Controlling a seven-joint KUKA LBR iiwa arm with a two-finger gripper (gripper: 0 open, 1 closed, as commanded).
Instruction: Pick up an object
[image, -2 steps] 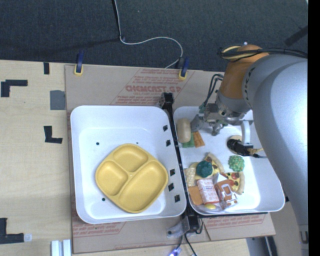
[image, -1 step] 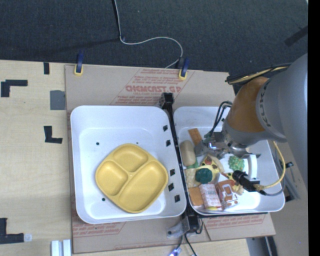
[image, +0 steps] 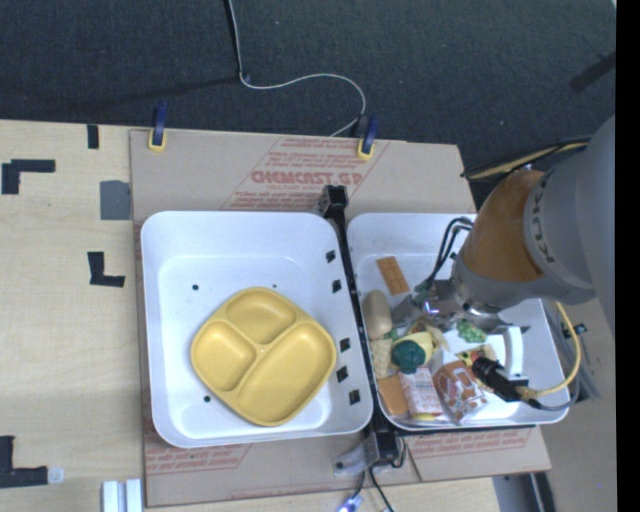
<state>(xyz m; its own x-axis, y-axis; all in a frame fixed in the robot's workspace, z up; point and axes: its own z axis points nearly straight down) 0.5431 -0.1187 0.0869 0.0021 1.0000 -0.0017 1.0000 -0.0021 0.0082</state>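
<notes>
The right bin (image: 400, 235) holds a heap of small items: a tan oblong piece (image: 377, 313), a teal round object (image: 408, 354), a pale yellow piece (image: 424, 342), a green bit (image: 470, 329), an orange-brown strip (image: 391, 275), a red-and-white packet (image: 458, 390) and an orange block (image: 395, 397). My gripper (image: 432, 305) is down in this bin, right over the middle of the heap, with the orange-banded wrist (image: 505, 235) above it. The arm hides the heap's right part.
The left bin (image: 170, 250) holds a yellow three-compartment plate (image: 263, 354). A black divider (image: 345, 300) runs between the bins. Both bins rest on a cardboard sheet (image: 290, 170) held by clamps. A yellow cable (image: 573, 345) loops by the right bin's edge.
</notes>
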